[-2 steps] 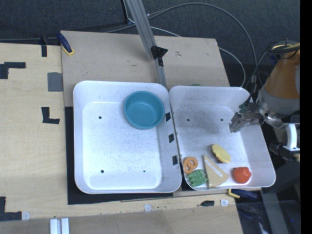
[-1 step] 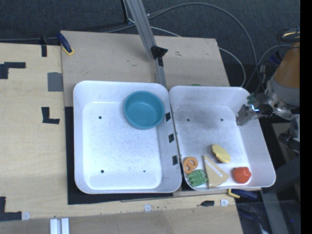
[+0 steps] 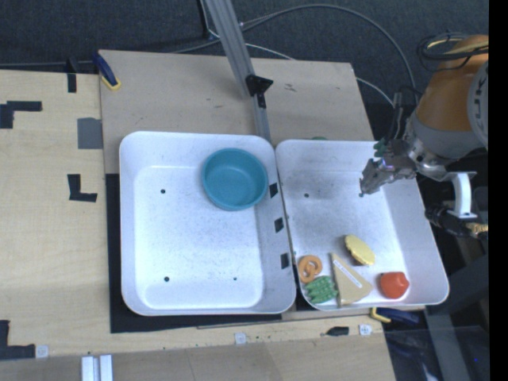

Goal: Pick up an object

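My gripper (image 3: 370,182) hangs over the upper right part of the right bin (image 3: 333,173), pointing down and to the left, with nothing visible between its fingers. Well below it, along the bin's near edge, lie a yellow oval piece (image 3: 360,252), a red round piece (image 3: 393,284), a tan wedge (image 3: 348,282), an orange ring (image 3: 309,267) and a green leafy piece (image 3: 320,291). A blue bowl (image 3: 234,178) sits in the upper right of the left bin (image 3: 159,244).
A grey metal pole (image 3: 238,46) slants down from the top to the gap between the bins. Cables (image 3: 349,14) loop across the dark floor behind the bench. Black clips (image 3: 279,225) sit on the divide between the bins.
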